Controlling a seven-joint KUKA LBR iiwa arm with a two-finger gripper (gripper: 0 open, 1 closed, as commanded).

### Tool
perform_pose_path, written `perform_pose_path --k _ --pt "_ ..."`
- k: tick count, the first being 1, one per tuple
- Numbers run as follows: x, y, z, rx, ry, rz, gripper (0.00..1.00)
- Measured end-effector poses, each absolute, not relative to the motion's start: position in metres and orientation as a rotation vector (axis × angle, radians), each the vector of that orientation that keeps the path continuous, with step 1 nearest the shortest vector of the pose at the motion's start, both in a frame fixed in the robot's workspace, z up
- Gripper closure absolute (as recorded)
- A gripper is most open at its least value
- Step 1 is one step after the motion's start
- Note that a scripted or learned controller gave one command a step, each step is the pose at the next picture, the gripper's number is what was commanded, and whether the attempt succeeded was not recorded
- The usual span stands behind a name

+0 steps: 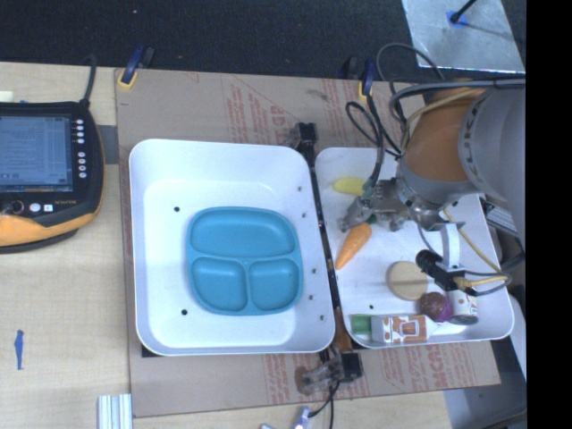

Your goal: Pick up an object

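- The carrot lies in the right bin, near that bin's left wall. Its long axis runs on a slant — narrow tip down and to the left, blunt end up and to the right, just beside the end effector.
- The end effector hangs over the upper part of the right bin, under the grey arm with its orange band. Whether it is open or closed I cannot tell; nothing is seen between its parts.
- A yellow piece lies just above and to the left of the end effector, near the bin's top left corner.
- A tan disc and a dark purple round thing sit lower right; a flat green and white box lies along the bottom wall.
- Open white floor shows between the carrot and the box.
- The left bin holds a blue divided tray at its middle, with bare floor all round it.
- Both bins rest on brown cardboard on the pale wooden bench; a handheld screen lies at far left, dark floor beyond.
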State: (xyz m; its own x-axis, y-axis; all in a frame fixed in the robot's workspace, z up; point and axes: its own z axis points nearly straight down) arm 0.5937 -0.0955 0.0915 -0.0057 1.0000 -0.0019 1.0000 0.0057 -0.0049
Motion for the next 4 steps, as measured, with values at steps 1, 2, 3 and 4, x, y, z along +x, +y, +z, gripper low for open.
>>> perform_pose_path --k 1,2,3,4 --pt "0.526 -0.097 0.091 -2.213 -2.225 0.006 0.00" --pt "0.476 -0.133 0.091 -2.215 -2.226 0.005 0.00" --pt "0.561 -0.122 0.092 -2.214 -2.227 0.004 0.00" --pt "0.610 -0.117 0.135 -2.217 -2.224 0.002 0.00"
